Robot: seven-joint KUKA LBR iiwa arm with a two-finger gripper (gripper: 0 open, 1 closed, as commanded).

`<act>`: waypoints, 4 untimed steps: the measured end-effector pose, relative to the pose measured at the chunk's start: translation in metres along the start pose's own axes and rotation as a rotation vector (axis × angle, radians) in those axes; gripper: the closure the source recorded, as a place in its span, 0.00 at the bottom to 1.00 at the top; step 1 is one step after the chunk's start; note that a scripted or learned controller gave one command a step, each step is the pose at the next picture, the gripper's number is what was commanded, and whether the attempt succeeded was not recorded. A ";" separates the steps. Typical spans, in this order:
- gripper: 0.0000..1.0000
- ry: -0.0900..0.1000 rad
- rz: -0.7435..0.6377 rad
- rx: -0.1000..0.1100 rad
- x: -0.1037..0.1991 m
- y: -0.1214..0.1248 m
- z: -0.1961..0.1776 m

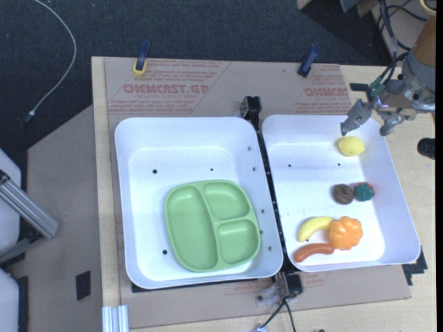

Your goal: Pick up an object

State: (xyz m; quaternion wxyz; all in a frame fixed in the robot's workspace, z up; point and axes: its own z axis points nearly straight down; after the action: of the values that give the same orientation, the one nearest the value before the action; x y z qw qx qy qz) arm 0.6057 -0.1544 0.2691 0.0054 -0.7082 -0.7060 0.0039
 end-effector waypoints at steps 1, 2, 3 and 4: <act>0.00 -0.002 -0.003 -0.013 0.000 0.002 -0.008; 0.00 -0.001 -0.003 -0.008 0.005 0.004 0.036; 0.00 -0.002 -0.003 -0.012 0.004 -0.001 0.094; 0.00 -0.001 -0.003 -0.007 0.010 -0.001 0.139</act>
State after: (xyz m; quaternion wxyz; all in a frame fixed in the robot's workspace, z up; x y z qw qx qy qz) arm 0.6027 -0.1443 0.1306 0.0027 -0.7070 -0.7072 0.0016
